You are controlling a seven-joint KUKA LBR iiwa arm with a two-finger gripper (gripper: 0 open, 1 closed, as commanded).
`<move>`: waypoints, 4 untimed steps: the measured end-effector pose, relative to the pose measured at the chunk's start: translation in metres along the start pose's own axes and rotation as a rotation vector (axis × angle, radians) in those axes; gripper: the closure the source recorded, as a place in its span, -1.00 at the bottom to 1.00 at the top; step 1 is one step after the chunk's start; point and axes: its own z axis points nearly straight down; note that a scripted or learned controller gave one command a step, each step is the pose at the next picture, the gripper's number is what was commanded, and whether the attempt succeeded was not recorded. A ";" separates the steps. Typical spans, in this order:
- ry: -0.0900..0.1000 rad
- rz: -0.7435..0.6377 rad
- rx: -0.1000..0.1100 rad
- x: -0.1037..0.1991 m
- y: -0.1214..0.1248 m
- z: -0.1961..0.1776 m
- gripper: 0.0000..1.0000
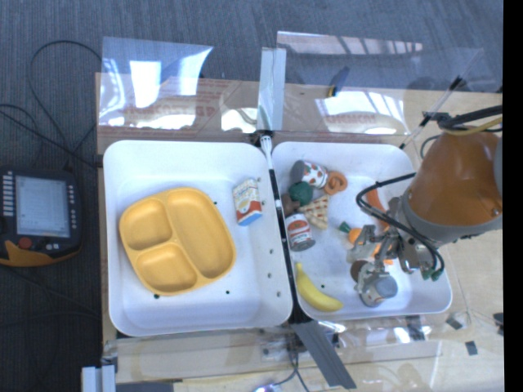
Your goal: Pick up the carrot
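Two shallow white bins are seen from above, side by side on a bench. In the right bin (pixel 425 300), the carrot (pixel 353 234) is glimpsed as a small orange piece with a green tip, lying near the bin's middle, just left of the gripper (pixel 374 269). Much of it is covered by the gripper's mechanism and cables, so its full shape and length cannot be made out. The gripper is lowered into the right bin near its front edge; whether anything is held by it cannot be told.

A banana (pixel 315 291) is laid by the right bin's front left corner. A small can (pixel 299 233) and several toy foods, too small to be named, are crowded along the bin's left wall.

In the left bin (pixel 163 158), a yellow divided plate (pixel 176 239) is set left of the middle, and a small carton (pixel 248 200) is placed near the right wall.
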 end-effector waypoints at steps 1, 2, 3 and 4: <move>-0.009 -0.025 -0.001 -0.021 0.056 -0.075 1.00; -0.001 0.109 -0.002 -0.076 0.111 -0.097 1.00; 0.010 -0.078 -0.001 -0.052 0.036 -0.013 1.00; 0.001 0.404 -0.001 -0.061 0.102 -0.037 1.00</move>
